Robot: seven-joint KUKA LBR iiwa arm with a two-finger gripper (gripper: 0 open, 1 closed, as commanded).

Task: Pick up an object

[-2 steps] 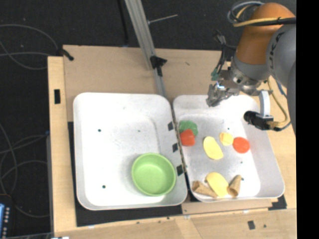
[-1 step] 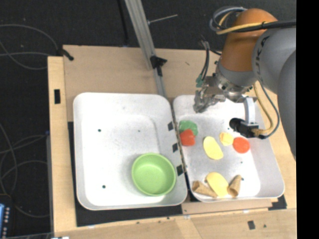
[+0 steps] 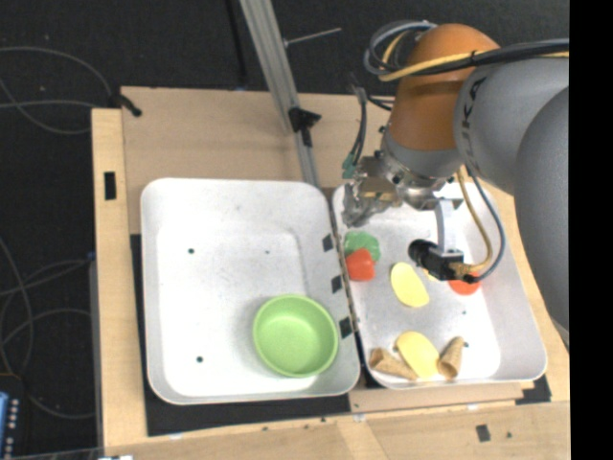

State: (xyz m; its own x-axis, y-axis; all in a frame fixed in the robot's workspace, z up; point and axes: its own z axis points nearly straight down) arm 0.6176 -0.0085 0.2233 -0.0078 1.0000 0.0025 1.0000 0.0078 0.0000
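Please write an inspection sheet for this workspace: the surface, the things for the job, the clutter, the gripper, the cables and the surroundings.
Surface: wooden bench bearing a left bin and a right bin, side by side.
Job's things: in the right bin, a red and green toy, a yellow piece, a second yellow piece between two tan cone shapes, and a small red item partly hidden.
Clutter: green bowl in the left bin.
Gripper: gripper is above the red and green toy, near the right bin's left wall.
Cables: hoses looping from the wrist.
Surroundings: slanted metal pole; dark floor with loose wires.
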